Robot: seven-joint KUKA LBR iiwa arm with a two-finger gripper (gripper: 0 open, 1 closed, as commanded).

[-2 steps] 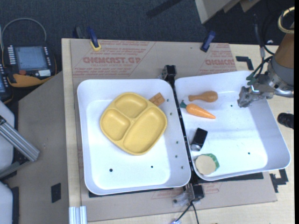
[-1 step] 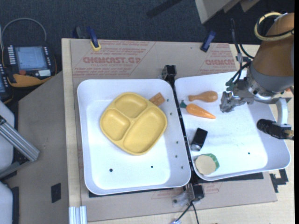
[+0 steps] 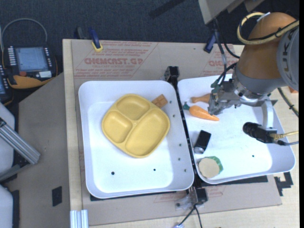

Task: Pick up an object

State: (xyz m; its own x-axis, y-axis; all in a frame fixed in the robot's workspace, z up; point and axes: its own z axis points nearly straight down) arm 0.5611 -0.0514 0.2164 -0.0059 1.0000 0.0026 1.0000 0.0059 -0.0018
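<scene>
Above tapered orange carrot [image 3: 204, 113]: metal gripper [image 3: 214, 107].

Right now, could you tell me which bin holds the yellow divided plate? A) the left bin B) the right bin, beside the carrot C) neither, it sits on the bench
A: the yellow divided plate lies in the left bin, while the carrot lies in the right bin.

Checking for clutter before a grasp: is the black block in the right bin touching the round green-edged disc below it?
Apart. The camera view shows bare white bin floor between the black block and the round green-edged disc.
</scene>
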